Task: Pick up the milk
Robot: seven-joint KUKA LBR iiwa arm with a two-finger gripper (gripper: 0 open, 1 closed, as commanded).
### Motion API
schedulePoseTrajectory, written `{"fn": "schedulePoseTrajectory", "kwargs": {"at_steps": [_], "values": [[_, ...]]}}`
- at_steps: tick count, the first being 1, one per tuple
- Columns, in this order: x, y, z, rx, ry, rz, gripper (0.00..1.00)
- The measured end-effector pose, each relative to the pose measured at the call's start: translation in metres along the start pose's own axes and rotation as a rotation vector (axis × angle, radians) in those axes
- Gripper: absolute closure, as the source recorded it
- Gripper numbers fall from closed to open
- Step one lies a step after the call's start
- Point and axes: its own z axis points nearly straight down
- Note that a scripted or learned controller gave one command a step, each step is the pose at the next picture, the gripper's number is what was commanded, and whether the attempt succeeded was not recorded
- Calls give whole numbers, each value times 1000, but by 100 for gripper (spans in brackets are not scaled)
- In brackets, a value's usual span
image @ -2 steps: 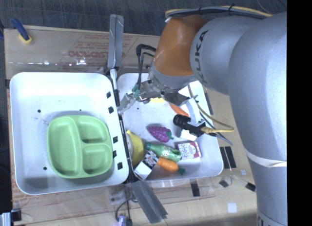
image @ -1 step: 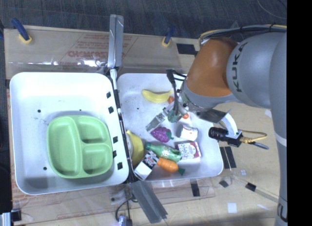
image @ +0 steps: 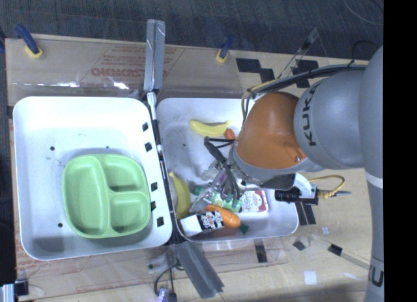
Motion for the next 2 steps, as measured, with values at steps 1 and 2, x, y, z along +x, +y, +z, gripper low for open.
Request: {"fn": "schedulePoseTrajectory", "kwargs": {"at_steps": [1, 2], "values": [[-86, -24, -46, 0, -4, -237, 0], [-125, 12, -182, 1, -7, -761, 0]]}}
